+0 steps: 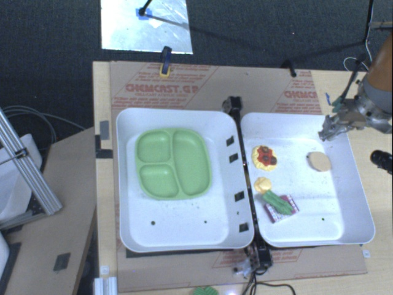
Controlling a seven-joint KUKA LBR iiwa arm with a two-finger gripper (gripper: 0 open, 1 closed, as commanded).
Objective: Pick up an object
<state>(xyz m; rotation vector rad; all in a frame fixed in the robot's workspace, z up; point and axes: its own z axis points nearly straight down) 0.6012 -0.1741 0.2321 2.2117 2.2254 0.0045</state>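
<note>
My gripper (328, 131) hangs over the right bin (350, 189), out at its two o'clock corner, with the arm (377, 85) coming in from the right. My fingers point down toward the bin floor and nothing sits between them; how far apart they stand I cannot tell, they are too small and blurred.

Nearest candidate is the tan disc (319, 161), at about seven o'clock from my fingertips and near, lying flat on bare floor with room on every side. I judge it the easiest target, though flat things give little to close on.

The others cluster toward the bin's left wall: a red and yellow piece (265, 157) at ten o'clock in the bin, a small yellow lump (262, 184) beneath it, and a green item (279, 203) lying on a reddish packet (284, 209), touching it. That crowding would make a clean grab harder.

The left bin (132, 165) holds a green divided tray (172, 164), apart from the small items.

The board (202, 82) under the bins carries red print; I read "CHEMCAST", the rest too faint.
</note>
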